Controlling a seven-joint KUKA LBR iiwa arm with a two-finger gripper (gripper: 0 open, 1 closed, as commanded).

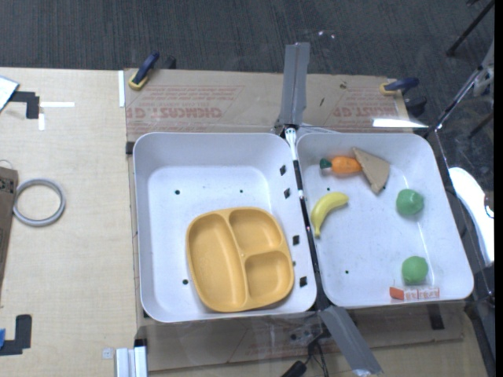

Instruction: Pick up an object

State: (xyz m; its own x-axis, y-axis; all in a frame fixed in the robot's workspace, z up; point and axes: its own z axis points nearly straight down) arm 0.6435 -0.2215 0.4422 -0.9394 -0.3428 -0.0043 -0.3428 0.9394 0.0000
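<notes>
Camera view: left bin [157, 163] holds a yellow divided plate [240, 258]. Right bin [440, 210] holds a banana [327, 209] by its left wall, a carrot [343, 165] touching a tan wedge [372, 168] near the far side, two green balls [409, 203] [415, 269], and a small red-and-white packet [414, 293] at the near rim. Tape roll [37, 202] lies on the desk [71, 289], well left. State of the hand: cannot tell.

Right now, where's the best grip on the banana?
Probably mid-body of the banana, coming straight down with the fingers across its narrow width. It lies flat and curved near the right bin's left wall, so closing along that wall, not toward it, leaves more room.
</notes>
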